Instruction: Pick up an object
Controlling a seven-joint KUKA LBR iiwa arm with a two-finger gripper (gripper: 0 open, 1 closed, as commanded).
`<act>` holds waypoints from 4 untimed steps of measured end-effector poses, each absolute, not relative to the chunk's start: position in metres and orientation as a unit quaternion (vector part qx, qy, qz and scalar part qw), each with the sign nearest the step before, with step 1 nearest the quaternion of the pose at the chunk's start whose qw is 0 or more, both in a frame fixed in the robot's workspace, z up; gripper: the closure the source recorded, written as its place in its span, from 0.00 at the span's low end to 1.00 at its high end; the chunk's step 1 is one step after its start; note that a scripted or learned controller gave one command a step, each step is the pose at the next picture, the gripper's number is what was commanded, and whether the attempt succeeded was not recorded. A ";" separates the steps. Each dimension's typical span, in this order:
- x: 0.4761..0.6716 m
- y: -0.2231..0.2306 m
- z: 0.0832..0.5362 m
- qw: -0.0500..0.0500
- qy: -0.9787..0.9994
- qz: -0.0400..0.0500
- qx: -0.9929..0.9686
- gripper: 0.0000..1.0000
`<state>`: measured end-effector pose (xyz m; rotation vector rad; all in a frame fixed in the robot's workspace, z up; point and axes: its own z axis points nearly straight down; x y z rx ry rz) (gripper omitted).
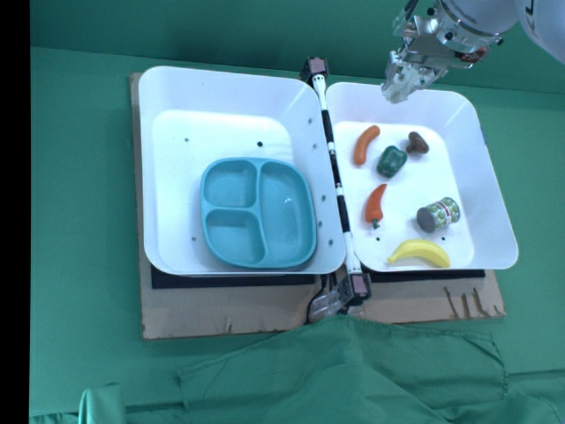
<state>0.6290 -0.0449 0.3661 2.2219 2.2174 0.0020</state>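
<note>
Camera view looks down on two white bins on the worktop (88,193), and the hand (404,85) hangs above the far rim of the right bin (490,193), touching none of the objects. It carries nothing, and I cannot tell from this angle how wide it stands. The left bin (168,104) holds a teal divided plate (258,212). The right bin holds the things that can be picked: an orange sausage (365,144), a dark green pepper (391,161), a small brown piece (418,142) (too small to name surely), a red chili (376,202), a small can (438,215) lying on its side, and a banana (418,253) near the front wall. The step in hand, as I judge it, is to choose one object and come down on it. The sausage is the nearest one and has free floor around it, so it looks like a good choice. To do it well, the hand should turn so that it closes across the short width of the sausage, not along its length, and go down straight over its middle. The pepper and the brown piece lie near each other, so a descent there could push one aside. The can may roll if it is touched off centre.
</note>
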 end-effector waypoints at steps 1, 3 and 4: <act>0.605 0.021 0.361 0.000 0.706 -0.001 0.708 1.00; 0.566 -0.049 0.332 0.000 0.706 -0.001 0.709 1.00; 0.596 -0.139 0.351 0.003 0.706 0.000 0.709 1.00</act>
